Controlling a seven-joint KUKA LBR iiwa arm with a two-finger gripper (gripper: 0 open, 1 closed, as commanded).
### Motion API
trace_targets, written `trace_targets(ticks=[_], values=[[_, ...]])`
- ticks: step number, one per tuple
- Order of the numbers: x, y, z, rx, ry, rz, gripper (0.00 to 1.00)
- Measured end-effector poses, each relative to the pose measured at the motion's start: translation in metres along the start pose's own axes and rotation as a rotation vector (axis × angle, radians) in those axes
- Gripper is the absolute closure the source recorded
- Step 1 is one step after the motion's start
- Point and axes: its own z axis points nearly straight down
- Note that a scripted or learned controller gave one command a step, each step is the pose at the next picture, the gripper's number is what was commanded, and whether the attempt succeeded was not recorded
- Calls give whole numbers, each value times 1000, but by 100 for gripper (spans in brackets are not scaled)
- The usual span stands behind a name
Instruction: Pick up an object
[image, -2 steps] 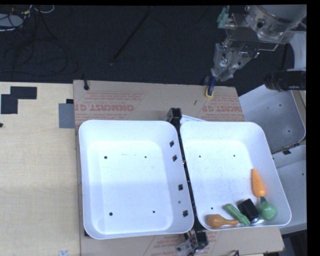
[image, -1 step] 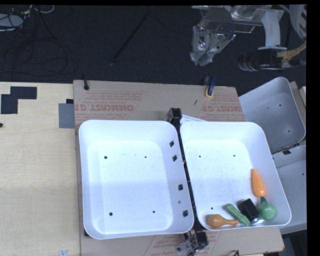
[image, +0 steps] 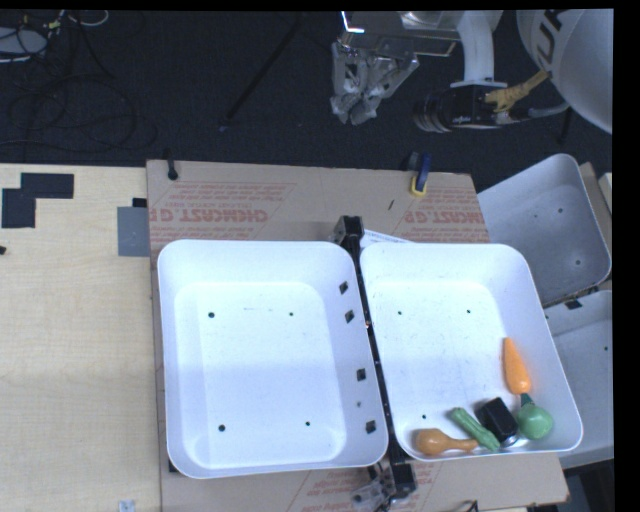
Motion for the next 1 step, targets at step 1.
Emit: trace_targets(ticks=[1], values=[[88,-1,0,1,1,-4,100]])
